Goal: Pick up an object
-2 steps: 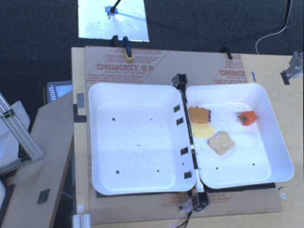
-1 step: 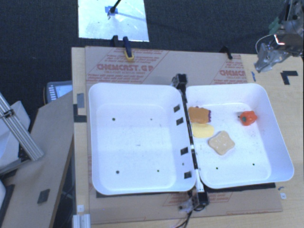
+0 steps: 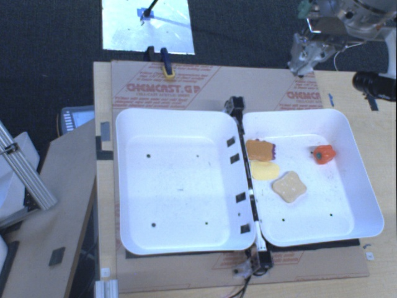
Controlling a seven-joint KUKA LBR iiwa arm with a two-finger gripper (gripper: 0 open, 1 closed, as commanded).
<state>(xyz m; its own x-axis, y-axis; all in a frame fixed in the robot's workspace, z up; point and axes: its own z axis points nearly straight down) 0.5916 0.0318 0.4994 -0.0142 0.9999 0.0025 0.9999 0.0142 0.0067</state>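
The right bin (image 3: 347, 129) holds several small items. An orange-brown piece with a purple edge (image 3: 260, 149) lies near its left wall. Just below that is a flat yellow piece (image 3: 265, 171), and a tan waffle-shaped piece (image 3: 289, 187) lies below and to the right. A red-orange pepper-like toy (image 3: 323, 154) sits toward the right side. My gripper (image 3: 302, 64) hangs high above the bench beyond the right bin's far edge, well apart from all the items. Nothing shows between its fingers.
The left bin (image 3: 124, 166) sits beside the right one, joined by black clips (image 3: 234, 107) along the middle. A yellow-and-black clamp (image 3: 166, 64) stands at the bench's far edge. A shiny metal plate (image 3: 147, 17) lies beyond. A black fixture (image 3: 375, 84) sits far right.
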